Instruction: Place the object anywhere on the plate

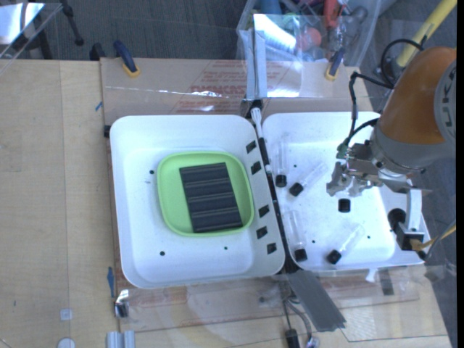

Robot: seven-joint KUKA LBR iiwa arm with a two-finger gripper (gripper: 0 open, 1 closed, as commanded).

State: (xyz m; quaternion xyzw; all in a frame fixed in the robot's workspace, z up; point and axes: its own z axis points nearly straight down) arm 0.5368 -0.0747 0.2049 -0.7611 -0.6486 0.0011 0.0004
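**Q:** Wondering where the dark grey ribbed rectangular block (210,198) has been left?

**A:** lol, it's laid flat on the light green square plate (170,210), left white bin (138,252). The metal gripper (346,187) is hung over the right white bin (377,227). Claw width can't be told.

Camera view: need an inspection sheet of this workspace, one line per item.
Surface: two white bins, left bin, right bin, on a wooden bench.
Job's things: green plate in left bin bears a dark ribbed block.
Clutter: small black pieces and clear tubes in right bin.
Tool: tool over right bin; nothing seen between its fingers.
Cables: black cable along the arm.
Surroundings: clear box of oddments behind.
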